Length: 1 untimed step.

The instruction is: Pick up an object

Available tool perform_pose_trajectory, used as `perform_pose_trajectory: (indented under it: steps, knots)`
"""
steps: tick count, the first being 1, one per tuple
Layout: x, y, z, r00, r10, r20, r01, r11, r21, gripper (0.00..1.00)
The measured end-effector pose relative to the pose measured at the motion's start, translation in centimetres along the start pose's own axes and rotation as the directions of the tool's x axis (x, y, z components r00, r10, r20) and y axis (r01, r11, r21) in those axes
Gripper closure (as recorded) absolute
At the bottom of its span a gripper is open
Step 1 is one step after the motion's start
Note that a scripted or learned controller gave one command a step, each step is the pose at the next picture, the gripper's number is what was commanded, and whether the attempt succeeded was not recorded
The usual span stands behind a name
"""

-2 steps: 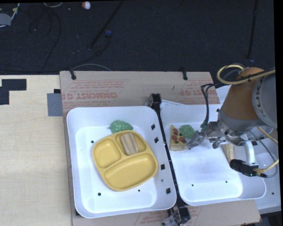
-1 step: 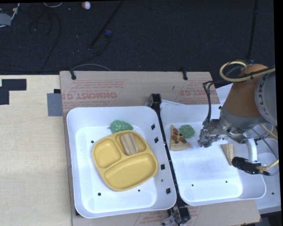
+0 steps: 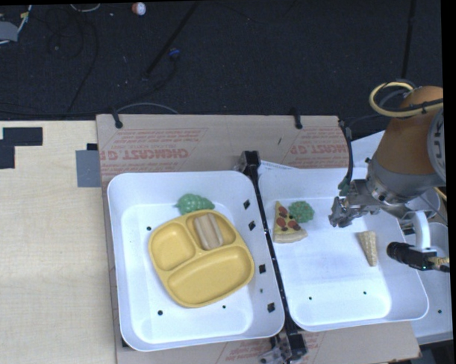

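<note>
In the right bin (image 3: 344, 300) a pizza slice toy (image 3: 287, 223) lies near the left wall, with a green broccoli piece (image 3: 301, 210) touching its far side. A pale waffle cone (image 3: 368, 247) lies toward the right side. My gripper (image 3: 342, 213) hangs over the bin's upper right part, left of and a little beyond the cone, apart from the pizza slice. Nothing shows between its fingers, and their spread is too small to read.
The left bin (image 3: 135, 307) holds a yellow divided plate (image 3: 205, 279) with a hot dog (image 3: 208, 231) in one compartment, and a green leafy piece (image 3: 194, 203) beside the plate's far edge. A black divider (image 3: 264, 243) separates the bins.
</note>
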<state>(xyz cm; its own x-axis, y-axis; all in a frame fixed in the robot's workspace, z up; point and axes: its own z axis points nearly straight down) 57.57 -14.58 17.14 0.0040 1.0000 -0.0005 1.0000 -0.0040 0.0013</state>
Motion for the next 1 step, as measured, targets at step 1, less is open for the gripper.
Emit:
perform_pose_trajectory:
  steps: [1]
  knots:
    - [-0.42, 0.28, -6.34, 1.000, -0.005, 0.001, 0.005, 1.000, -0.003, 1.00]
